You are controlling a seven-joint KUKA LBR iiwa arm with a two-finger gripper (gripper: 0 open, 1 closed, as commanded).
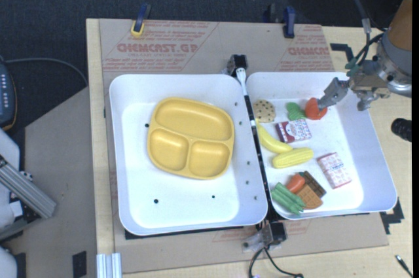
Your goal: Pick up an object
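My gripper (pixel 347 99) hangs over the far right part of the right bin (pixel 366 139), its two grey fingers spread open with nothing between them. A red toy fruit (pixel 316 109) lies just beside the left fingertip (pixel 328 99), outside the gap. Near it are a green piece (pixel 294 110) and a round cookie (pixel 264 110). Further forward lie a red and white packet (pixel 293 131), a yellow banana (pixel 273 141), a corn cob (pixel 292 157) and a pink box (pixel 334 170).
The left bin (pixel 131 191) holds a yellow divided plate (pixel 190 137). At the right bin's front sit an orange piece (pixel 297 182), a brown waffle (pixel 313 191) and green beans (pixel 288 198). Clamps (pixel 138 20) grip the board's far edge.
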